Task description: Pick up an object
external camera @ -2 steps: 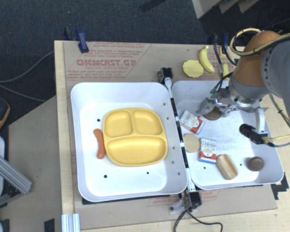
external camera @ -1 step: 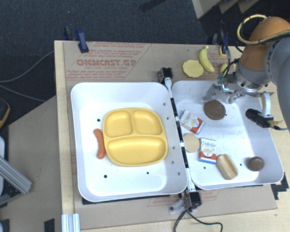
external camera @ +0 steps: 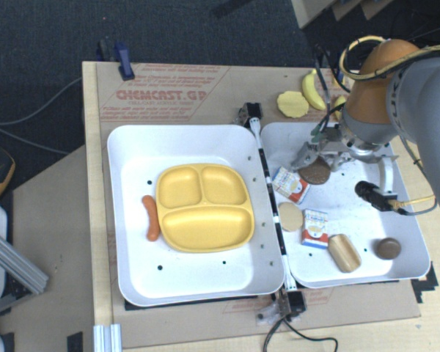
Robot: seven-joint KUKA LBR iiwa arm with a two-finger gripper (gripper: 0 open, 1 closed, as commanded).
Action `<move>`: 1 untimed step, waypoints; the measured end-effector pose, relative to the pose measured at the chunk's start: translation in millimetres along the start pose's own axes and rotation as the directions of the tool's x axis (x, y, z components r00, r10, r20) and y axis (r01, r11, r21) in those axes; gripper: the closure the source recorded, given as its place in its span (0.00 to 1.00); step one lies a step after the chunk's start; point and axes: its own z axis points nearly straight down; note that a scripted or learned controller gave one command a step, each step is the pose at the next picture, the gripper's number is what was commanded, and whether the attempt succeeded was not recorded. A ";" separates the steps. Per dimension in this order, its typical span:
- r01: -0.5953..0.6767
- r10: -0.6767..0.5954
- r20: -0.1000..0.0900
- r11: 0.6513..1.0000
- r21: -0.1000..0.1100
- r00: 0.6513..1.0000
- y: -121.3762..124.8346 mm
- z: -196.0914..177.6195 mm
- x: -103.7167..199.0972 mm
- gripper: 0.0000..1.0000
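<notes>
Brown disc (external camera: 315, 174): lies flat in the right bin (external camera: 411, 266), far-left part of its floor. Gripper (external camera: 325, 158) low over it, at the disc's far edge. Contact not clear. Claw's state: cannot tell, as the wrist and its fittings hide it from this angle. Nothing seen in its grasp.

Just left of the disc: small red-and-white carton (external camera: 290, 185), lying askew, close to the bin's left wall. Nearer from there: pale round biscuit (external camera: 288, 216), flat, hard by the same wall. Just right of the biscuit: second small carton (external camera: 315, 228), white with a red near edge. Near-right of that, touching or almost touching it: tan cylinder (external camera: 344, 253), on its side. Further right, apart: dark brown ball (external camera: 387, 248), close to the bin's right wall.

Arm (external camera: 418, 94), grey with an orange section, comes in from the right over the bin's far end.

Left bin (external camera: 125, 196): yellow divided plate (external camera: 204, 207) at centre, three compartments. An orange-brown sausage (external camera: 152, 218) lies on the bin floor along the plate's left edge.

On the bench beyond the right bin: yellow lumpy piece (external camera: 292, 104), banana (external camera: 313, 92) just right of it. Blue clamp (external camera: 123, 61) at the bench's far-left edge.
</notes>
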 end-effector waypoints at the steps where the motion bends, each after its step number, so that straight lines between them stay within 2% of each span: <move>1: 0.001 -0.001 0.002 1.000 -0.008 1.000 31.1 -0.3 32.6 0.00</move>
